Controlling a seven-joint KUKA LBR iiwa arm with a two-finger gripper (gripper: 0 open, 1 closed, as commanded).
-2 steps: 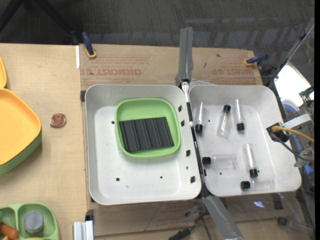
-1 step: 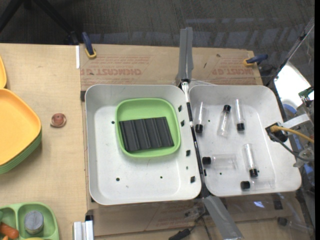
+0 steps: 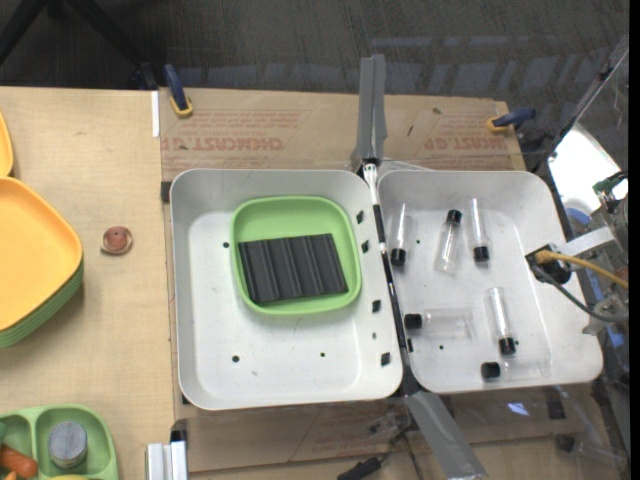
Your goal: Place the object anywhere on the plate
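Green plate carries a dark ribbed mat; clear vials beside it look light, slippery, best pinched mid-barrel. Claw state: cannot tell.

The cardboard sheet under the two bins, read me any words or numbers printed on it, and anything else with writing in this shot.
Red print on the cardboard sheet, left of the centre post: it stands upside down and mirrored from this view, too blurred to quote with confidence.
Red print on the same sheet, right of the post, near the blue clamp: partly cut off, also unreadable.
The bins, green plate and vials carry no legible text.
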